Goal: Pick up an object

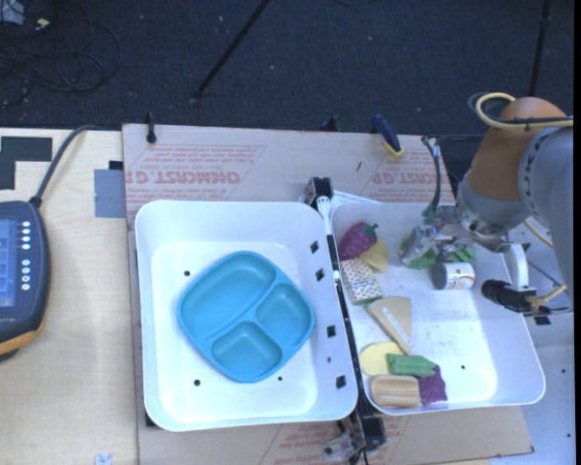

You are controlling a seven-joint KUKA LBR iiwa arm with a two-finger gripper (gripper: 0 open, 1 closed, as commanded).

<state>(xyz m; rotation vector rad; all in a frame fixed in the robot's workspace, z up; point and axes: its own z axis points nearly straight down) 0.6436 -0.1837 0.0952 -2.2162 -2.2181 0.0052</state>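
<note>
Dark carpet is filling the top of the view, with cables trailing across it, and below it the bench [77, 376] is carrying a cardboard sheet [232, 168] under two white bins. Over on the left, a control pendant [5, 269] is sitting on the wood. Inside the left bin [174, 231] a blue divided plate [246, 315] is lying flat, tilted a little in its corner-to-corner set.

Now the action side: the right bin [504, 356] is crowded. A purple toy with a green stalk [356, 240] is lying near the top left, a yellow wedge [376, 257] touching it, a speckled tan block [361, 281] just below. A pale triangular slice [394, 316] is sitting mid-bin, and down at the front a yellow disc [376, 358], a green piece [411, 364], a tan bun [395, 391] and a purple piece [432, 386] are bunched together.

The arm [513, 163] is reaching in from the right, and the hand [443, 250] is hovering low over the bin's upper right, right among a green item [424, 258] and a small white can [457, 275]. Whether its fingers are apart or together, I cannot tell; nothing is visibly clamped.
</note>
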